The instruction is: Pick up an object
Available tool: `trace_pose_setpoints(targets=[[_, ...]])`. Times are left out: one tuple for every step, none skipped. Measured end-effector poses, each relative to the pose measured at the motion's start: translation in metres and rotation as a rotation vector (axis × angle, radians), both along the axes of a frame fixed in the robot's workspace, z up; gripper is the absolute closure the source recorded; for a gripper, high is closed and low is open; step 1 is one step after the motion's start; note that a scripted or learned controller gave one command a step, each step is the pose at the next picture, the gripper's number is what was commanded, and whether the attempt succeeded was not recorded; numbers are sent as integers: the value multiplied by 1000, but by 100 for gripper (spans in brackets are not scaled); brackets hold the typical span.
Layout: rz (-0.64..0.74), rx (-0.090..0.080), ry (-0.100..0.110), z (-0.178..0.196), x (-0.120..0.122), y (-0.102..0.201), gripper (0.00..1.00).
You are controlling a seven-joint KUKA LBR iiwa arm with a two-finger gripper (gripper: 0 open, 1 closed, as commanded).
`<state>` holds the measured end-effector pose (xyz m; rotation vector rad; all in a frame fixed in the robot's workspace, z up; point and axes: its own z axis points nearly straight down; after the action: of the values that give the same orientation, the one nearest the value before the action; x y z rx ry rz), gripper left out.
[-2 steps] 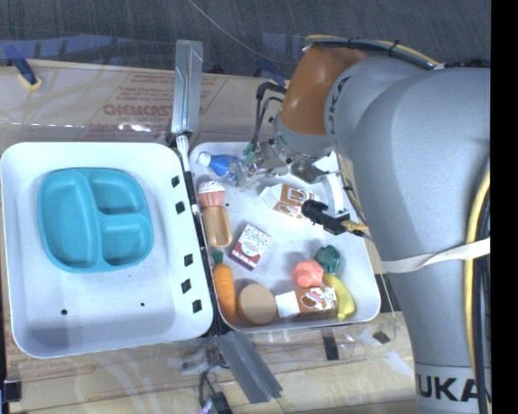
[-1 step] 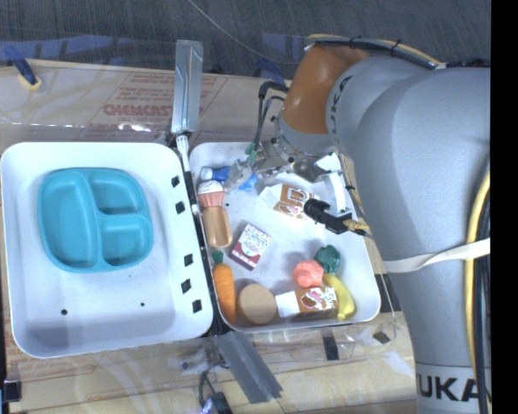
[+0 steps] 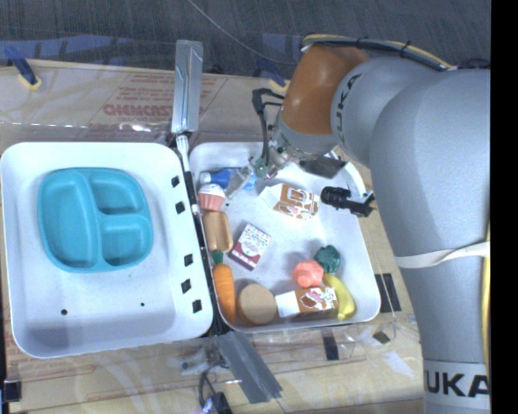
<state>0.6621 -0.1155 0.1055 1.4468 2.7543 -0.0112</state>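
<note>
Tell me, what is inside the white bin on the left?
The left bin holds a blue divided tray, lying flat. Its compartments look bare. Whatever lies beneath the tray is covered.

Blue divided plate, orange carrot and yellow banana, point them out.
Blue divided plate [image 3: 93, 218], camera view, its middle ridge.
Orange carrot [image 3: 224, 290], camera view, its middle.
Yellow banana [image 3: 343, 298], camera view, its curved body.

Bright, even overhead light, slightly cool cast. Left bin nearly blown out on its white floor; soft shadow along its near wall. Mild sheen on the grey arm and its orange band. Glare on the clear plastic sheet at the far side. Overall soft focus, small items in the right bin smeared, labels unreadable. Compression noise on the dark floor.
</note>
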Motion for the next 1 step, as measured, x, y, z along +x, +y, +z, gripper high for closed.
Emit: trace_pose_setpoints(targets=[[-288,11,-1,-4,-1,3,0]])
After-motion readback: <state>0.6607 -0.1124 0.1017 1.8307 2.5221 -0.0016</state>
